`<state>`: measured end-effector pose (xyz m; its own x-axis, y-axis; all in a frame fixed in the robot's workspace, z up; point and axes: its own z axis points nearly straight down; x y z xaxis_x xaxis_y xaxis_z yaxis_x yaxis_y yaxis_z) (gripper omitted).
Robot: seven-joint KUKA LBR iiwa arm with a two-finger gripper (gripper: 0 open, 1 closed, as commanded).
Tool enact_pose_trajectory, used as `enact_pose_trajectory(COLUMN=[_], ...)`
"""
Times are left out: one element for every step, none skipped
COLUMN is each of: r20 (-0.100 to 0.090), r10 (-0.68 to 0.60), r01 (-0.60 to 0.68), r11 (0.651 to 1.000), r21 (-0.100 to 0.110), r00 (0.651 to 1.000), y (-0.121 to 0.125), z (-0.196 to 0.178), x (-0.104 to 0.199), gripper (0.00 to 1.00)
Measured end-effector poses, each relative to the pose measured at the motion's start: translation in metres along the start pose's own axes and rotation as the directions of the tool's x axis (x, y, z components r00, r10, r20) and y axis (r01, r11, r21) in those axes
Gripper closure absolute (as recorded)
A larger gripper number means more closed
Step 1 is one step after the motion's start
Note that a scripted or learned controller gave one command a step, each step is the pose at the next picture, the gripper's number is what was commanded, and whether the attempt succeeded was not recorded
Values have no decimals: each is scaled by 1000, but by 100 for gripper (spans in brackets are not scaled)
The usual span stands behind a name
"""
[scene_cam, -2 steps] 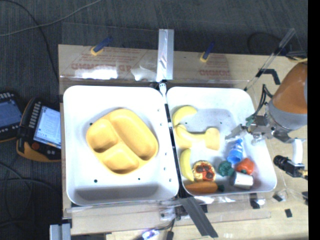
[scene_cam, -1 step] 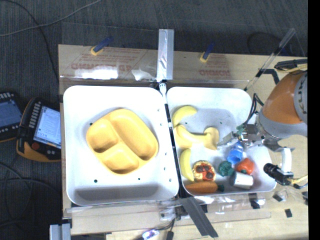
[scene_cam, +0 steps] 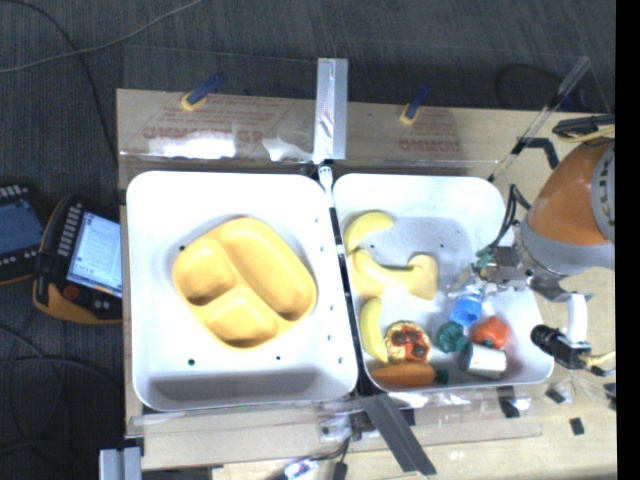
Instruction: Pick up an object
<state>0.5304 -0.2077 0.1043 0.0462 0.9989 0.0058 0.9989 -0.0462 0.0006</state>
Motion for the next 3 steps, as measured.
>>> enact_pose_trajectory(r20=[5,8,7], r10=[-95,120,-82], r01=[95,-120,82], r11=[995,993,997], r21=[2,1,4], r00=[995,993,997], y=[11,29,12], z=[-41,-131,-86], x=[8,100,131], gripper=[100,100,100])
